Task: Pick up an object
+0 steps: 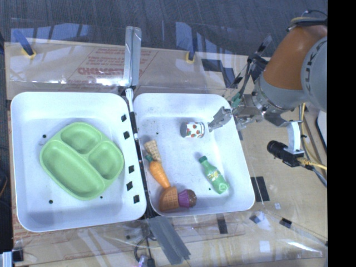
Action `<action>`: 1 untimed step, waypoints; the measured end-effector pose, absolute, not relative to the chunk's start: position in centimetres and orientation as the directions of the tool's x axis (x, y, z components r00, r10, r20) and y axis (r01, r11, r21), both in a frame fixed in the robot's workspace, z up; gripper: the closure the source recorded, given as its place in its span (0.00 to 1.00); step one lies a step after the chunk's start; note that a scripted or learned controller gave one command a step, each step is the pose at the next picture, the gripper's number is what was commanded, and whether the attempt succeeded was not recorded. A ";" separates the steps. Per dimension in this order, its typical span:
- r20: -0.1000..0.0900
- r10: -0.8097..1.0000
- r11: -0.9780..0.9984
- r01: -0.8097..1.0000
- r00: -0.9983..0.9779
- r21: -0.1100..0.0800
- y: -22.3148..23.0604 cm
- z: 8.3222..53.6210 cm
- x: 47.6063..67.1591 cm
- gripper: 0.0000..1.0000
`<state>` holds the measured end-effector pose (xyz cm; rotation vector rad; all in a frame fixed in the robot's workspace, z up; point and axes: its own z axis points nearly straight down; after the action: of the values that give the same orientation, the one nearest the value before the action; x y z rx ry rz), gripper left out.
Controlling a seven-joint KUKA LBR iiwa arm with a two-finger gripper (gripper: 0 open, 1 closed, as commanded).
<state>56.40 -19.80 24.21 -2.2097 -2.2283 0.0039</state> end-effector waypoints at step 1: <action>0.001 0.996 0.091 0.996 -0.091 -0.004 -16.3 13.3 52.4 0.00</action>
<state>52.43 -16.26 13.28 -2.1154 -2.3177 0.0041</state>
